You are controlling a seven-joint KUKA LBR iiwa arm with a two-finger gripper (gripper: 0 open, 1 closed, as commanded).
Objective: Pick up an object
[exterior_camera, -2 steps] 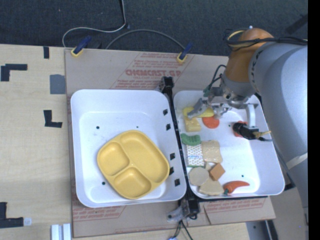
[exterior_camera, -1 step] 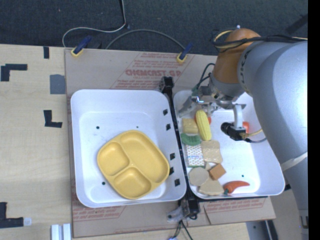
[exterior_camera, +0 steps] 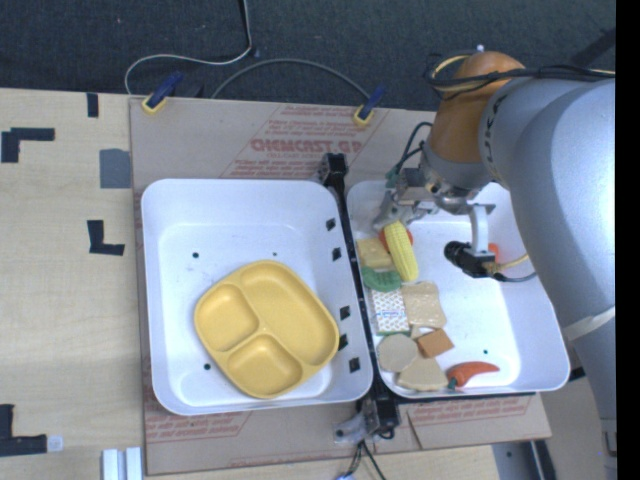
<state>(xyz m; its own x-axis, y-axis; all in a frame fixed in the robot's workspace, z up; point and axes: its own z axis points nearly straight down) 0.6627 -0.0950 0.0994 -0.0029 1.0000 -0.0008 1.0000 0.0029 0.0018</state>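
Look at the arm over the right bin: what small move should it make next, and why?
Probably a short, straight descent. The gripper sits at the far end of the right white bin, just above the yellow toy corn cob, which lies on top of a crowded pile of toy food. Whether anything is gripped cannot be judged from this view, so lowering onto the corn seems the sensible step.

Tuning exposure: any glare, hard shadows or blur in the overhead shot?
Camera view: even, soft light; the white bins are bright but not blown out; the yellow tray casts only a faint shadow; the arm's grey shell carries a broad sheen; the claw area is dim and slightly soft; toy corn is sharp.
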